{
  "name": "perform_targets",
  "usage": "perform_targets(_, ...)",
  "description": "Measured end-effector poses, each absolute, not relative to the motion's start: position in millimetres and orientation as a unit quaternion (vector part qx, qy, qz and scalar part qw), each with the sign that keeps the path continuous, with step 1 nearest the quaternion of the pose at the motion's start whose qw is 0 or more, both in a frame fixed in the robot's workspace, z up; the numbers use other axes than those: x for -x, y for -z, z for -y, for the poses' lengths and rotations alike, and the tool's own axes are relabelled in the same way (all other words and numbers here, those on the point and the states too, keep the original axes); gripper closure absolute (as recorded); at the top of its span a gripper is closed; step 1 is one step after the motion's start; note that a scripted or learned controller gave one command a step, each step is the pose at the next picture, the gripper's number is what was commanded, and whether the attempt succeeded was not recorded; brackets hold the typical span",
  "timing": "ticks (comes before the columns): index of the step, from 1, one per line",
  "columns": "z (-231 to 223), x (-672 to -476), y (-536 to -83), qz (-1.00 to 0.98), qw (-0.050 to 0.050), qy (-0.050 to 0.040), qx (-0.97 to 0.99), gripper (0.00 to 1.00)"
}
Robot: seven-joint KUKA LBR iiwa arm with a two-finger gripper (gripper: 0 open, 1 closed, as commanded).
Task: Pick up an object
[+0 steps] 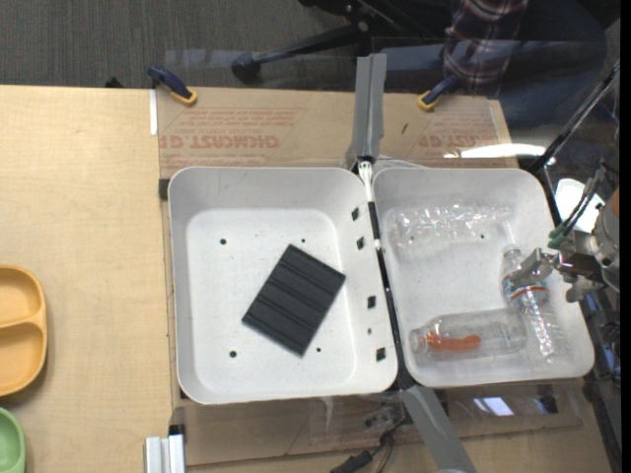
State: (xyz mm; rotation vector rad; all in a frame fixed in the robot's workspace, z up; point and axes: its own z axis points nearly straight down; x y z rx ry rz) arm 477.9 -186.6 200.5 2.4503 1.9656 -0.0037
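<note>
You've got two white bins side by side on the counter (79, 185): left bin (197, 225), right bin (463, 363). Left bin holds one thing, a black ribbed pad (294, 298), lying flat and turned at a slant, near the middle, apart from all walls.

Right bin holds three clear plastic things, all hard to read against the white. One crumpled clear bag (449, 227) lies along the back. One clear bottle (473, 338) lies on its side near the front wall, something orange-red inside it. A second clear bottle (532, 304) lies near the right wall, its far end up by the gripper, its near end just beside the first bottle; you can't tell whether they touch.

Gripper (540, 262) sits at the right edge of the right bin, over the top of the second bottle. It's mostly cut off by the frame edge and tangled with cables, so you cannot tell whether the fingers are open or closed, or whether they have anything.

Outside the bins: one orange tray (20, 328), cut off at the left edge, one green item (8, 443) below it, also cut off. Two clamps, orange-tipped, hold cardboard (325, 131) behind the bins: left clamp (173, 85), right clamp (434, 94).
</note>
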Motion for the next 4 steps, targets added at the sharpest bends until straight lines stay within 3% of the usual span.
perform_targets(1, 177, -530.0, -115, -0.631, 0.015, -0.0062, -0.775, 0.00)
perform_targets(2, 185, -555.4, -94, -0.646, 0.003, -0.0001, -0.763, 0.00)
perform_targets(3, 193, -582.4, -270, -0.725, 0.001, 0.0006, -0.689, 0.00)
perform_targets(4, 184, -593.0, -92, -0.726, 0.000, 0.0005, -0.688, 0.00)
